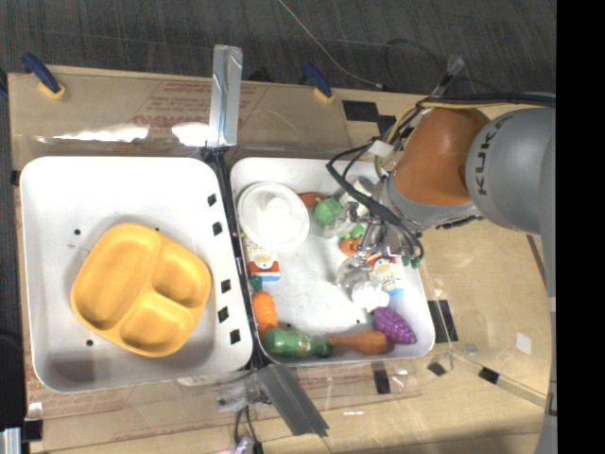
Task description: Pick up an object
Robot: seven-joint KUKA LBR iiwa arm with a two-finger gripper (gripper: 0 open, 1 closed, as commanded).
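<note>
The arm (492, 164) comes in from the right of the camera view w/ its orange band over the right bin (326, 305), wrist bent down so the gripper (364, 270) sits low among the toys at that bin's right-centre. It's posed that way to come at the clutter from above; the objs lie flat on the bin floor, so a top-down approach is the only way in.

Fingers: can't tell if apart or together. The tip is a blur of grey metal and cables, and nothing reads clearly as clamped between them.

Candidate objs are all in the right bin. A small white carton (386, 277) lies just beside the gripper, w/ a purple grape bunch (395, 325) near it toward the front corner. A green round toy (327, 212) and a small orange bit (350, 245) sit just behind the gripper. A white bowl (273, 212) sits at the back left, a little carton (265, 269) against the divider wall, and a carrot (264, 308), a green veg (291, 344) and a drumstick (360, 342) line up along the front wall, prob slid there since the walls stop them.

The left bin (47, 197) holds a yellow divided plate (142, 288), well apart from the arm, likely the drop side.

Judgement: approach/grasp stage, not lifted yet. Likeliest target is the white carton. Risk: neighbours are tight, so the fingers could nudge the grapes or close on nothing.
</note>
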